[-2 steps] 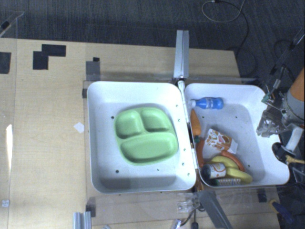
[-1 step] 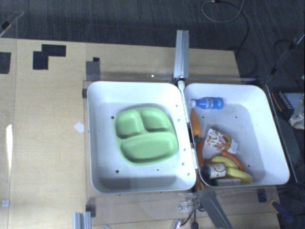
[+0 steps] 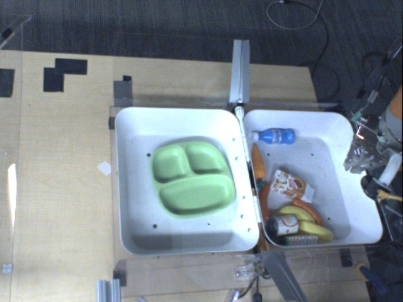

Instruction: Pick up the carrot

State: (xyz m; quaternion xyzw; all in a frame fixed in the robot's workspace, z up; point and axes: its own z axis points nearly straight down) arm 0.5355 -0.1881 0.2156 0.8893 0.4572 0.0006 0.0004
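Orange carrot (image 3: 257, 160) hugs the bin's left wall — jaws well apart, rightward.

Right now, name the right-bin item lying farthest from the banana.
The blue bottle, on its side at the bin's far wall; the carrot and snack packet lie nearer the banana.

Single fixed camera, mounted high above the worktop (image 3: 63, 168), angled downward, set well back; both bins (image 3: 126, 187) framed, floor along the far edge.
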